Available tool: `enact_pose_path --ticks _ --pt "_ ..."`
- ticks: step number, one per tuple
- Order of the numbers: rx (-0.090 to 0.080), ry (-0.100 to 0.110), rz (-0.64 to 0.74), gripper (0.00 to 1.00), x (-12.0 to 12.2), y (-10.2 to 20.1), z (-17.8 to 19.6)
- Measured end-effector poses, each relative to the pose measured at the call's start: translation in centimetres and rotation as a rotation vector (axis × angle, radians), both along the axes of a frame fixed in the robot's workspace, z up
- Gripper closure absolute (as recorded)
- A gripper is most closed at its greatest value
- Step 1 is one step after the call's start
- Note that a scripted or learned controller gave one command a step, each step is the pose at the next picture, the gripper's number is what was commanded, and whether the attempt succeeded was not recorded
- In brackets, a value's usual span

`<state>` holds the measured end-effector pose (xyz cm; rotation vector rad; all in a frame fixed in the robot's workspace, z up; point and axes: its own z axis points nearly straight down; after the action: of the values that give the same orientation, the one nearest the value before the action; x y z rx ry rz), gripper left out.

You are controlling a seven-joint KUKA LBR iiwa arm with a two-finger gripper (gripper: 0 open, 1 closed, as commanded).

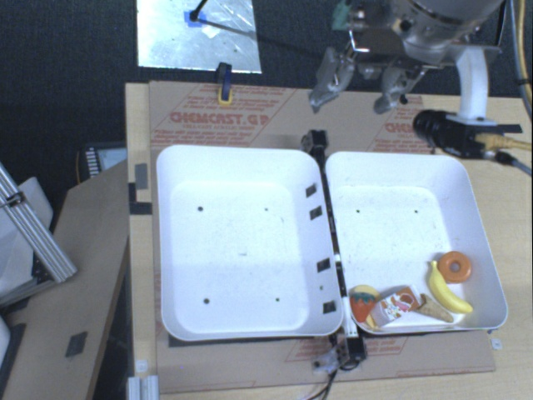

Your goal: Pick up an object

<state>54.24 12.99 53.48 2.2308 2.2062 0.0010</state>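
Overhead, hand (356, 101) spread open above the bins, banana (445, 292) in right bin (391, 215)

You are looking down on a pale wooden desk (100, 215) topped with printed cardboard (250, 111), dark speckled carpet (67, 48) behind it, a shiny metal sheet (166, 32) on that floor, and aluminium framing (33, 232) at left

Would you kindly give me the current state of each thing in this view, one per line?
gripper: open, holding nothing, raised above the far edge of the bins
banana: lying flat in the right bin, near corner
orange ring: lying flat beside the banana
packet: lying at the near wall
left bin: holding no objects
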Motion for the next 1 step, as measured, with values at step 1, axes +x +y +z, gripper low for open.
enact_pose_path --ticks 1 --pt "0.005 0.001 0.018 0.00 -5.83 2.62 0.07"
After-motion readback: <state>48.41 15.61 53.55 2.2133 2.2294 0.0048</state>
